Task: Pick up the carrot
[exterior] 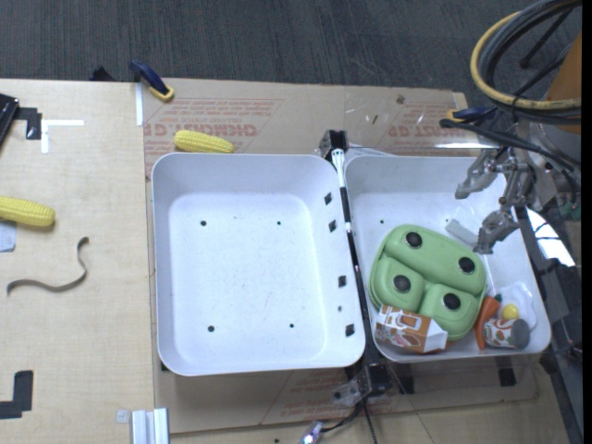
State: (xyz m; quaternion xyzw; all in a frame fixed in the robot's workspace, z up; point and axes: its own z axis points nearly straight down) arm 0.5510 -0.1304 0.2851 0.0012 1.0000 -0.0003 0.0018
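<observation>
a: camera view first. where are the jaws (pixel 483 209)?

b: over the right bin (pixel 407 185), near its far right corner, on the end of the grey arm (pixel 546 160) that comes in from the right. two metal fingers show, one higher toward the bin's back wall and one lower, with a plain gap between them, so the jaws stand spread apart. nothing sits between the fingers.

a: and the carrot (pixel 487 316)?

b: in the same bin, at the near right corner. it is a small orange piece, standing at a slant, wedged between the green moulded tray (pixel 430 274) on its left and a small packet with a yellow spot (pixel 509 327) on its right. it looks to touch both. it lies well below the jaws, toward the front wall.

a: what else is in that bin?

b: the green tray has several dark round spots on top and fills the middle. a red and white carton (pixel 408 329) lies just in front of it, against the near wall.

a: the left bin (pixel 166 248)?

b: white, with a few small dark dots in its floor.

a: outside the bins?

b: on the surface (pixel 74 340), a yellow corn cob (pixel 203 141) lies just behind the left bin, a second yellow cob (pixel 26 212) lies at the far left edge, and a thin curved grey strip (pixel 55 276) lies below that. a blue and yellow clamp (pixel 153 79) grips the back edge. yellow and black cables (pixel 518 54) loop above the arm.
</observation>
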